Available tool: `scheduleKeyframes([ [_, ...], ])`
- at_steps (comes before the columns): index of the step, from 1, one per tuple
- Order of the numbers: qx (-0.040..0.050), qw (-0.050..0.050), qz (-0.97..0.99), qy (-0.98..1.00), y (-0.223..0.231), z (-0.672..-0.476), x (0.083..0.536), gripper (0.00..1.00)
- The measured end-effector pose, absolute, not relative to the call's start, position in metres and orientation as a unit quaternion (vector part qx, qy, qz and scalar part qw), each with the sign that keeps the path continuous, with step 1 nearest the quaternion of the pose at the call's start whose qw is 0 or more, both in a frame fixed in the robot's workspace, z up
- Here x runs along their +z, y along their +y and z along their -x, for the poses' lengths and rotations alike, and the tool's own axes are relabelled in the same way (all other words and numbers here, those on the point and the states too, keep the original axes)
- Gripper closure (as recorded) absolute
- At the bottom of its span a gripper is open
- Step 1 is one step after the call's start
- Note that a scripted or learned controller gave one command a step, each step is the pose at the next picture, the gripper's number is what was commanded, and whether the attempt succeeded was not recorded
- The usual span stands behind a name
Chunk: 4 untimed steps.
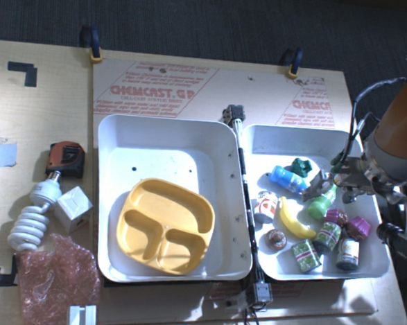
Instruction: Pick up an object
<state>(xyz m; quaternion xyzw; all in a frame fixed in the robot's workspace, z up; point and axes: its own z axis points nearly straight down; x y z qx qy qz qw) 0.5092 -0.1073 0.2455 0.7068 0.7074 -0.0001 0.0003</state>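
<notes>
The right bin holds several small items. Among them are a yellow banana, a blue bottle, a teal piece, a green bottle, a red-and-white can, green cans and a magenta piece. My gripper reaches in from the right and hangs open just above the green bottle, with one finger on each side of its top. Nothing is held. The grey and orange arm hides the bin's right rim.
The left bin carries a yellow divided tray. On the bench to its left lie a tape measure, a spiral light bulb, a white cube and a crumpled pink bag.
</notes>
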Motion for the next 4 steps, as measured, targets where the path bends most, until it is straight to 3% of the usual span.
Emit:
scheduleKeyframes([
  [1,0.0,0.0,-0.708,0.707,-0.147,-0.541,0.093,0.0],
  [2,0.0007,0.001,-0.708,0.706,-0.147,-0.542,0.103,1.0],
  [3,0.0005,0.001,-0.708,0.706,-0.147,-0.542,0.103,0.0],
  [4,0.0009,0.002,-0.708,0.706,-0.148,-0.543,0.113,1.0],
])
